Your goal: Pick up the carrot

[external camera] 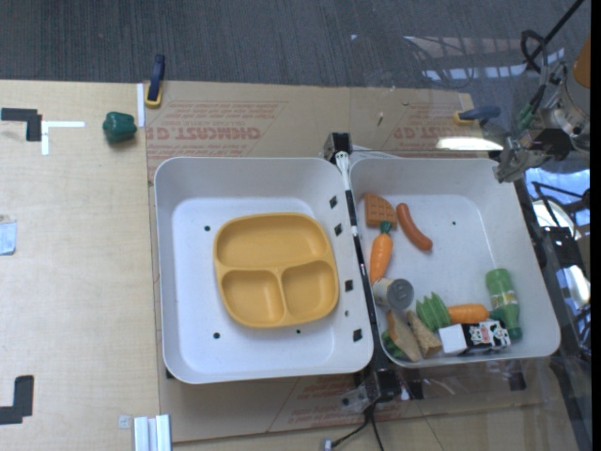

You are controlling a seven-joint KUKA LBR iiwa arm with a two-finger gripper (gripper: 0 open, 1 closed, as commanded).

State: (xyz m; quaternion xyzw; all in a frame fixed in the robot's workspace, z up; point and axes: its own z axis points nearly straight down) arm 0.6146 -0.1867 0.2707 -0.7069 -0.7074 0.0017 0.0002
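On the left we see a white bin (pixel 178 280) holding one yellow three-compartment plate (pixel 277 269). Right of it, the second bin (pixel 474 209) holds two carrots: one carrot (pixel 379 255), orange with a green top, lies upright against the bin's left wall; a second carrot (pixel 457 314) lies flat, with a sausage (pixel 414 226) and green bottle (pixel 502 299) nearby. We cannot tell the pincer's state.
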